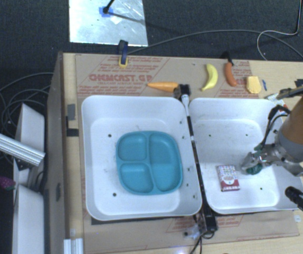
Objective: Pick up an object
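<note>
The arm [300, 128] reaches into the right bin [215, 115] from the right, and the gripper [254, 164] sits low over the bin floor. The step in hand appears to be the approach: nothing is seen between the fingers, and no object is lifted.

The only loose object in this bin is a small red-and-white box [228, 177], lying flat on the floor just to the left of the gripper and slightly nearer the camera. The two stand close together but appear apart; contact cannot be confirmed at this resolution.

Gripper state: the tip shows as a small grey and greenish cluster, and whether the fingers stand apart or together cannot be told from this view.

The next move, as judged, calls for a short shift leftward and toward the near wall to centre over the box, then a descent with the fingers spread wide enough to straddle it. The box lies flat and thin, so a grasp may slip off its edges.

Further left of the gripper, in the left bin [104, 110], rests a blue divided plate [149, 162]. Beyond the gripper, on the table [135, 73] behind the bins, lie a carrot [162, 87], a banana [211, 76] and a sausage [230, 74].
</note>
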Robot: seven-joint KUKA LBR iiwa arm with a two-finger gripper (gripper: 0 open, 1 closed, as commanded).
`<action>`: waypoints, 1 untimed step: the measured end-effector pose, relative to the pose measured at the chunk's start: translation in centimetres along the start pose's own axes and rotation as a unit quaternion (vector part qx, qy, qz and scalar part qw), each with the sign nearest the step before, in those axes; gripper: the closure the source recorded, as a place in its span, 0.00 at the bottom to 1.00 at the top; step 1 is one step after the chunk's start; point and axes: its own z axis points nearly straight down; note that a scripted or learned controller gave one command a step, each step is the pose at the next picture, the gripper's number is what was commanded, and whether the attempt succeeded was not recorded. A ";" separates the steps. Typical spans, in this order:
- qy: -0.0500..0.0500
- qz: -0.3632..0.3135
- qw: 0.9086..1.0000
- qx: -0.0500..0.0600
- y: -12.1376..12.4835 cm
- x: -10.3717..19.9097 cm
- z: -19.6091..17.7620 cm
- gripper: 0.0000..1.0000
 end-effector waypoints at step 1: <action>0.001 -0.001 1.000 0.002 3.0 12.1 -8.9 1.00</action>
